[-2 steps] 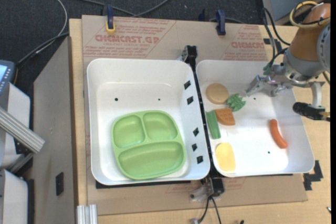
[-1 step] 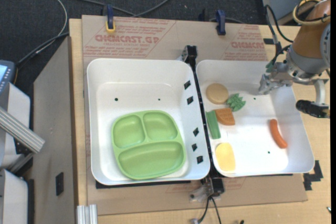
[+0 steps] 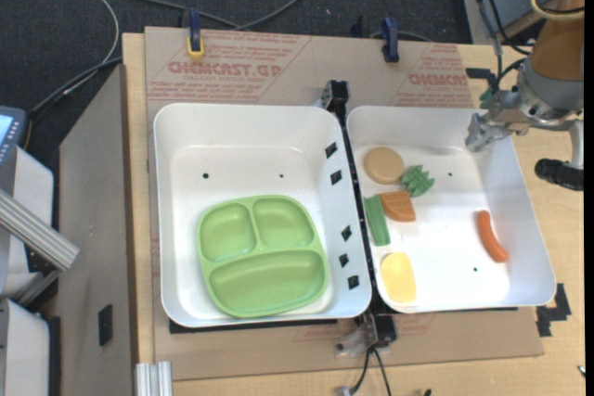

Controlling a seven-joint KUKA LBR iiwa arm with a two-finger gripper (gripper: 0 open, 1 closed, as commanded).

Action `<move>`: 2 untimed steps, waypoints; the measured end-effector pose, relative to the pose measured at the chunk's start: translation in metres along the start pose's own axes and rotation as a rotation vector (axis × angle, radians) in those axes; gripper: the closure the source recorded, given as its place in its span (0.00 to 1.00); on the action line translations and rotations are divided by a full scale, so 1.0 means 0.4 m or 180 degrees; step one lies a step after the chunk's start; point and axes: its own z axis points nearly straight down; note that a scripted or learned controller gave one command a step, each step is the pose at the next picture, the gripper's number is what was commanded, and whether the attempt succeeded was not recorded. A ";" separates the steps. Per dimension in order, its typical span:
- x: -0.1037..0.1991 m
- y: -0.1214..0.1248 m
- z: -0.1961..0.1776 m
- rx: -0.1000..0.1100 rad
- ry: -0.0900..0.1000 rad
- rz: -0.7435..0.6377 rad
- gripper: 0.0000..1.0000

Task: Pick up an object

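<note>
Orange sausage [image 3: 492,236] in right bin [image 3: 520,292], long axis up-down, slightly tilted; gripper [image 3: 479,133] state unclear.

white bins [image 3: 176,199] – green tray [image 3: 263,253] | yellow piece [image 3: 397,276] | orange sausage [image 3: 492,236] | tan disc [image 3: 382,165]

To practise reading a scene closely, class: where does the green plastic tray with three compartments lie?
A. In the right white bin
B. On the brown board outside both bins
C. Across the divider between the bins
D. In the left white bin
D: the green plastic tray with three compartments lies flat on the floor of the left white bin, in its near part, while the small food-shaped toys sit in the right white bin.
</note>
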 end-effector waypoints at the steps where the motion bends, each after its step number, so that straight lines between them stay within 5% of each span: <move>1: 0.020 -0.013 -0.137 -0.0001 0.0000 0.0000 1.00; 2: 0.020 -0.009 -0.208 0.0002 0.0001 0.0002 1.00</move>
